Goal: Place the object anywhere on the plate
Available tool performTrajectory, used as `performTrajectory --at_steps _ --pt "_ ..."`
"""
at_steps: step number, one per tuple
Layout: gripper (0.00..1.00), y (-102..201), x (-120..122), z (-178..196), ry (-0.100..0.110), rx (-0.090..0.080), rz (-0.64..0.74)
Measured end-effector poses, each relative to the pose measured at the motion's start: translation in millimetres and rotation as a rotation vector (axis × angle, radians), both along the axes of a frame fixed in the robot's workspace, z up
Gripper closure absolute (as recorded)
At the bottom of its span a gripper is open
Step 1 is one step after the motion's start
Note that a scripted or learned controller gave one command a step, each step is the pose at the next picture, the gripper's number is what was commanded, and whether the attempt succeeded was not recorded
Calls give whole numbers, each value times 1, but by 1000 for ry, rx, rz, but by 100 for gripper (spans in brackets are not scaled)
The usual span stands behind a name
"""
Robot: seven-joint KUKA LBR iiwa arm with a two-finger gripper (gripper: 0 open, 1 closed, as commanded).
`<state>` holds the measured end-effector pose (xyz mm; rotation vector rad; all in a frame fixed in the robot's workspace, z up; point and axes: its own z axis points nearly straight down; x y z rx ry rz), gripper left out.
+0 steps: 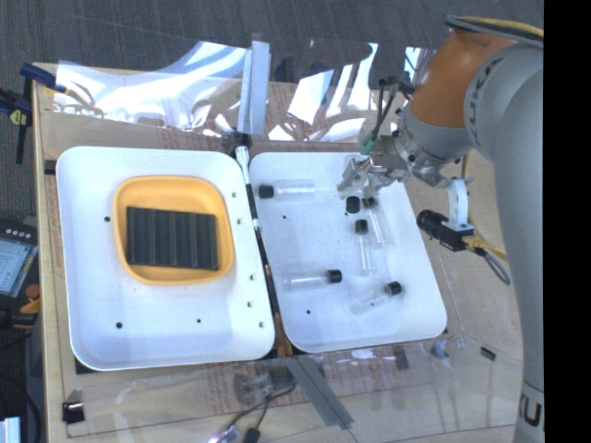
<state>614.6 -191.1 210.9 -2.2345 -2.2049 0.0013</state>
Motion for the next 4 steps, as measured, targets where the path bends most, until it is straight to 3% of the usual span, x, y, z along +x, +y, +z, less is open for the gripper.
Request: performTrajectory --at_steps 1,2,3,4 --pt "100 24 6 -13 2 1 119" --pt "100 58 31 -22 -2 -1 307" --pt "100 79 -7 -1 2 1 553" --pt "100 102 4 -14 2 2 725"
